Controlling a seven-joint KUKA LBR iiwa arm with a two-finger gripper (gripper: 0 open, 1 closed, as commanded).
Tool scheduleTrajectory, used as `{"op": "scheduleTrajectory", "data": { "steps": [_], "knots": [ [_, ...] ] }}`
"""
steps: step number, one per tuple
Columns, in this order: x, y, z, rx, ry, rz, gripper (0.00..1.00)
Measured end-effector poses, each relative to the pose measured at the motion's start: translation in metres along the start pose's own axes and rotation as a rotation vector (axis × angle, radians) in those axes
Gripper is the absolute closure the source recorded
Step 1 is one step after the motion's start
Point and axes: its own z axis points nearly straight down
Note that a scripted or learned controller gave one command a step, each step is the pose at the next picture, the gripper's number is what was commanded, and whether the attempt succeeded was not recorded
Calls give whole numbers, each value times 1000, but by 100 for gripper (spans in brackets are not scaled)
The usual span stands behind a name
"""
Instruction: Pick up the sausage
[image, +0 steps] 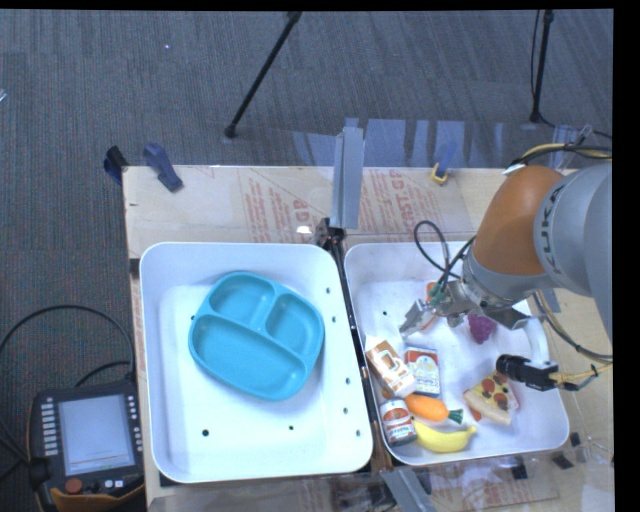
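My gripper (428, 314) is low in the right bin (400, 268), near its middle, with the orange-banded wrist (515, 225) above and to its right. A small reddish-orange piece (436, 291) pokes out at the gripper's upper edge. It is too small and too covered to tell whether it is the sausage. The gripper body hides whatever lies directly under it.
In the right bin lie purple grapes (482, 327), two small cartons (390, 366) (424, 370), a can (398, 421), a carrot (430, 408), a banana (445, 437) and a pizza slice (492, 396). The left bin (170, 430) holds a blue divided plate (257, 333).
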Motion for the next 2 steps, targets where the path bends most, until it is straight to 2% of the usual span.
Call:
{"op": "scheduleTrajectory", "data": {
  "steps": [1,2],
  "knots": [
    [-4,48,1,1,0,17,0],
    [24,22,0,0,0,-82,0]
  ]
}}
